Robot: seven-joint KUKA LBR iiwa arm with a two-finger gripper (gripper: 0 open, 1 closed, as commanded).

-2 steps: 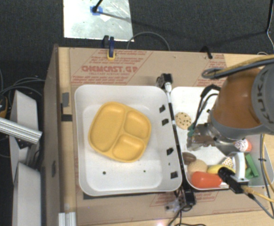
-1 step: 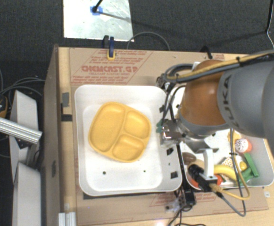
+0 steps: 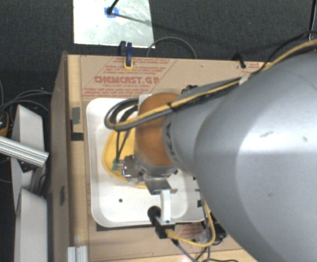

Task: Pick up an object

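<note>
Over the shallow white plastic bin [image 3: 120,206], the grey arm's gripper [image 3: 135,171] hangs low.
Under it, toward the bin's left side, lies a yellow curved object [image 3: 108,153], smooth-edged and mostly hidden by the wrist. From where I stand I cannot tell whether the claw is open or closed. Brown printed cardboard [image 3: 125,72] lies past the far rim.

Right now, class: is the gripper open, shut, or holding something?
Gripper: cannot be told. It hangs over the white bin, close to a yellow object.
</note>
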